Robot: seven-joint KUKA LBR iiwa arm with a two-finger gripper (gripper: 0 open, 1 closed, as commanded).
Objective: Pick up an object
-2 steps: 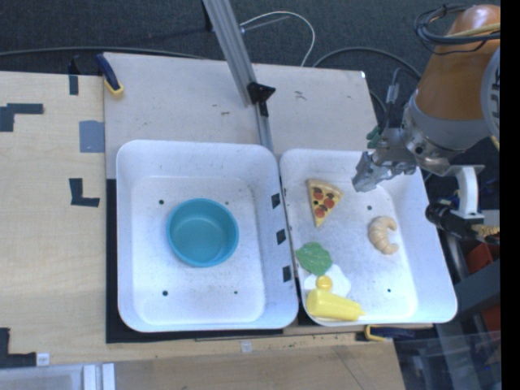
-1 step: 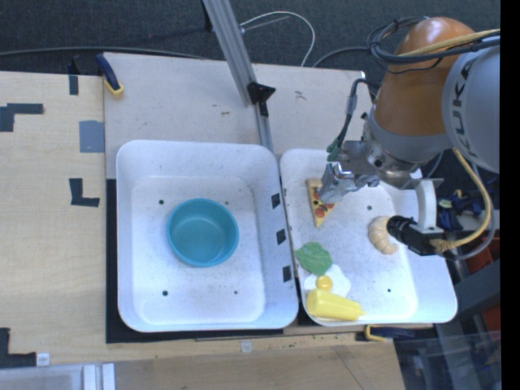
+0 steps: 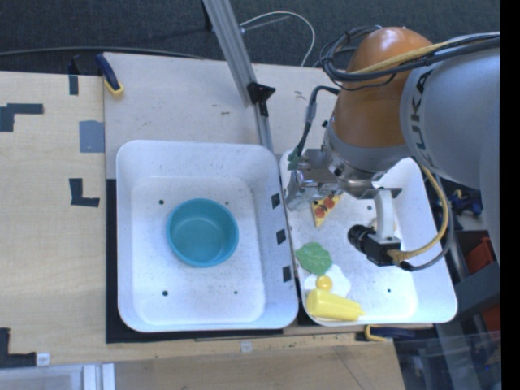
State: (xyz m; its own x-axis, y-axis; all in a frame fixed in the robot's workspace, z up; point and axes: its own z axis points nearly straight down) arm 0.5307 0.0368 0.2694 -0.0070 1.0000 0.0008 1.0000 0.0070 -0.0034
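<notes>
The grey arm with its orange band [image 3: 382,80] reaches in from the right and hangs over the far part of the right-hand shallow white bin [image 3: 431,299]. Its pincer [image 3: 313,192] sits low at that bin's far left corner, close to the wall it shares with the left-hand white bin [image 3: 134,242]. Whether the pincer is spread or closed cannot be told from this slant, as the wrist body covers most of it.

Just right of and slightly nearer than the pincer lies a small red-and-yellow striped object [image 3: 322,210], close against the metal tip; whether it is touching or gripped cannot be made out. Nearer still in the same bin rests a crumpled green leaf-shaped piece [image 3: 314,258], and nearer again, at the near left corner, a yellow plastic toy with a rounded top [image 3: 331,302], both well clear of the pincer. A black cylindrical fitting [image 3: 370,244] hangs from the arm over the middle of this bin.

In the left bin a round teal plastic bowl [image 3: 203,231] stands upright near the centre, well apart from the pincer. Both bins rest on the pale surface [image 3: 179,104].
</notes>
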